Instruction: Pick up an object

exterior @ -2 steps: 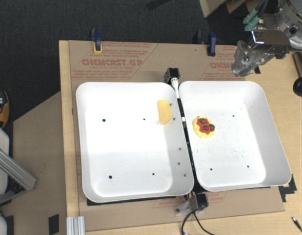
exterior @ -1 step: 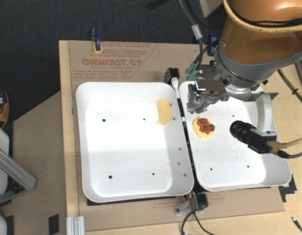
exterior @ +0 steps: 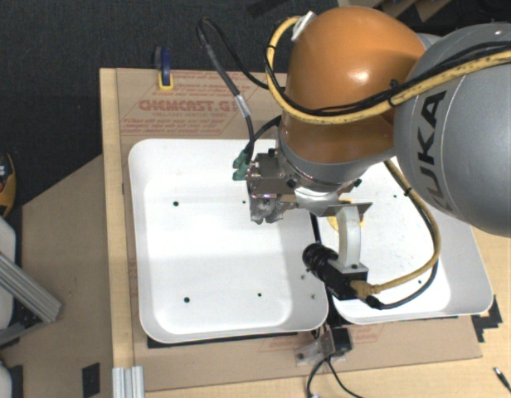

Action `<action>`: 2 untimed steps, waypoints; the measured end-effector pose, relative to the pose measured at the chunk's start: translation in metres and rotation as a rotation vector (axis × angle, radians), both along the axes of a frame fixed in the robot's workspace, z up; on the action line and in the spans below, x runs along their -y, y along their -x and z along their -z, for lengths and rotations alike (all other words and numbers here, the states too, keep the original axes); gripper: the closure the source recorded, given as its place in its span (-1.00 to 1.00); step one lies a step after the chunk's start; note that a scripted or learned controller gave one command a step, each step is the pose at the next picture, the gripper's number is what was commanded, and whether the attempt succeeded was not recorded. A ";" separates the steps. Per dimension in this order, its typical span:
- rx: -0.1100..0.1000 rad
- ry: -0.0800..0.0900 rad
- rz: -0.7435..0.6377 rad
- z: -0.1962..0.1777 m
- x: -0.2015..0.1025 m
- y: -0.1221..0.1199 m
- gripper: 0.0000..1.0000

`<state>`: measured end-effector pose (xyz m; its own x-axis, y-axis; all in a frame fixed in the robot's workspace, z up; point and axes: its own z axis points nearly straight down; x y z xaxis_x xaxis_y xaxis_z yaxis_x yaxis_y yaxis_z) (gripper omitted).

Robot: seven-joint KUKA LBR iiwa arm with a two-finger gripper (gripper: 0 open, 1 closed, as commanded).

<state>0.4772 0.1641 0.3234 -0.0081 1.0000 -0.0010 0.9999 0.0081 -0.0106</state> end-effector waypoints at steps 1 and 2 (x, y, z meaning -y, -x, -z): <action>0.014 -0.002 0.009 -0.031 0.012 -0.002 1.00; -0.001 0.001 0.001 0.098 -0.061 0.001 1.00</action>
<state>0.4767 0.2254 0.2251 -0.0067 1.0000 -0.0023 0.9999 0.0066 -0.0117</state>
